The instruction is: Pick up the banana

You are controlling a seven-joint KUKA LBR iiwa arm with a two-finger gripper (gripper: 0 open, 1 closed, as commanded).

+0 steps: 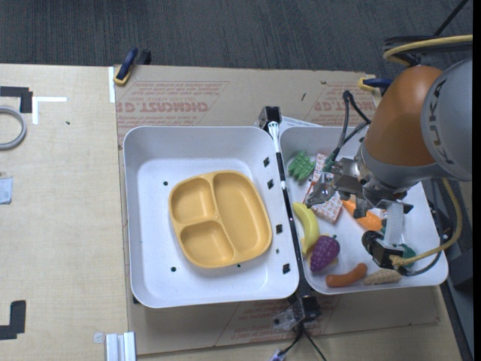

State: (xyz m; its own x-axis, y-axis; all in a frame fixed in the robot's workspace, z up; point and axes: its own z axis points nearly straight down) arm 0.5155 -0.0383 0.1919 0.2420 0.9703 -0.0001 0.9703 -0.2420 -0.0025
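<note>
Banana (307, 226) lies in right bin (430, 275) beside purple grapes (324, 252); gripper (323, 190) hovers near, grip state unclear; approach step, next descend squarely over banana

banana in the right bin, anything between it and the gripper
Nothing visible does. The banana lies against the right bin's left wall, top side bare. The gripper hovers just right of it, over a pink-and-white packet. Purple grapes touch only the banana's lower end.

Yellow divided plate (219, 219) lies in left bin (143, 224).
</note>
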